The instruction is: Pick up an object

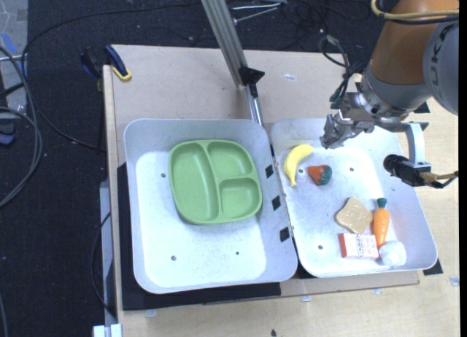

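The right white bin [408,204] holds a yellow banana [295,161] at its left side and a red strawberry toy [318,174] just right of it. Lower right lie a tan bread slice [354,216], an orange carrot [380,224], a red-and-white box [357,245] and a white ball [392,253]. My gripper [332,138] hangs over the bin's upper part, just above and right of the banana and above the strawberry. Nothing shows between its dark fingers, and their spacing is not readable from this angle.
The left white bin [146,204] carries a green divided plate [216,180]. A metal pole [226,29] slants down to the bins' shared top edge. A black bracket [406,168] sticks out at the right bin's rim under the arm.
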`<state>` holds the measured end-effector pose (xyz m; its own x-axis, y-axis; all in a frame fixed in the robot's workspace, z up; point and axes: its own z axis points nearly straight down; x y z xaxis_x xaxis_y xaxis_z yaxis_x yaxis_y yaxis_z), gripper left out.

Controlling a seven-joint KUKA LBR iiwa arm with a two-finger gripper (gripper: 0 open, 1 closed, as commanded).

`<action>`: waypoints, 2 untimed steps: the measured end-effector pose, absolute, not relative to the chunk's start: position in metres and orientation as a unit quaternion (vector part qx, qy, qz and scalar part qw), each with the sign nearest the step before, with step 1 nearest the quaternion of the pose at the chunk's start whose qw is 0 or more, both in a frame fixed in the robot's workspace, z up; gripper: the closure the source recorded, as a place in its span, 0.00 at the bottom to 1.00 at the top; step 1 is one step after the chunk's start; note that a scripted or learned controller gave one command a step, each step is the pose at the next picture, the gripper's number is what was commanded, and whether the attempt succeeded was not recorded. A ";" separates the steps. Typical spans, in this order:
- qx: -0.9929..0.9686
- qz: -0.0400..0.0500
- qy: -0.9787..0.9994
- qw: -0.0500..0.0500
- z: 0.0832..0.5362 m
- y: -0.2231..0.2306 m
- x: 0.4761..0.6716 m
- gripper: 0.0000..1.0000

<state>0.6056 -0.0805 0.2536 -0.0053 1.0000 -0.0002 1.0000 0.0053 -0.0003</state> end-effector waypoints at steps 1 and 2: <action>-0.705 0.000 -0.710 0.001 0.249 -0.029 0.605 1.00; -0.705 0.000 -0.710 0.000 0.234 0.023 0.616 1.00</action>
